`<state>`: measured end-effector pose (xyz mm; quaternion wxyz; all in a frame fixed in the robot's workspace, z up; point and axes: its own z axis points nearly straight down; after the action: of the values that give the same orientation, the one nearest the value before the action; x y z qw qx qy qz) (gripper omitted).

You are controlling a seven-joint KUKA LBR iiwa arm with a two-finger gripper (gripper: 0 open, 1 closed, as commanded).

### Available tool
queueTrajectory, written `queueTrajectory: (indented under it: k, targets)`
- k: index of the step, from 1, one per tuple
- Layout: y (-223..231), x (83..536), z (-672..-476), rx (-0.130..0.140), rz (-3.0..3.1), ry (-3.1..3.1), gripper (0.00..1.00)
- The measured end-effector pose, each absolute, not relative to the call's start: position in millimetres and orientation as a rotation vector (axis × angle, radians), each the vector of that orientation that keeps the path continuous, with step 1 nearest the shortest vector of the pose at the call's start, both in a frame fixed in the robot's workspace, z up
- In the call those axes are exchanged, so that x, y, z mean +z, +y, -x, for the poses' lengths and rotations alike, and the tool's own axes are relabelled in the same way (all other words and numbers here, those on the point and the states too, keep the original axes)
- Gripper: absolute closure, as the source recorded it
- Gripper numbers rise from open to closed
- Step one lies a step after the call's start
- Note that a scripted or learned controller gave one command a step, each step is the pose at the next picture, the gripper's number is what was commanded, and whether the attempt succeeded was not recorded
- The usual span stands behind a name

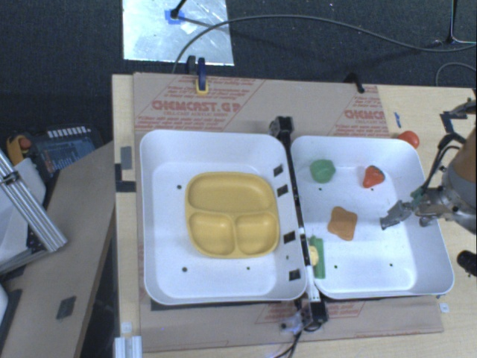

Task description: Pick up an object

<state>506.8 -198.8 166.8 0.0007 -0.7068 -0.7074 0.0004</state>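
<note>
The right bin [417, 274] holds a round green object [323, 171], a small red object [373, 176] and a flat orange-brown object [343, 223]. A green and yellow piece [316, 257] lies against the bin's left wall. My gripper [390, 220] reaches in from the right, low over the bin's right half. Its tip is a short way right of the orange-brown object and below the red one. Nothing shows in its grasp.
The left bin [160, 267] holds a yellow divided plate [229, 214]. An orange-red ball [408, 137] sits outside the right bin at its far right corner. Black clips [283, 127] mark the seam between the bins. Cables run across the back.
</note>
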Motion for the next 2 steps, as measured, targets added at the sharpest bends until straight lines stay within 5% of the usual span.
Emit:
queueTrajectory:
  k: [1, 2]
  targets:
    - [-201, 124, -510.7, 0.001, 2.219, -2.221, 0.0]
    - [-202, 137, -512.1, -0.001, 2.223, -2.225, 1.0]
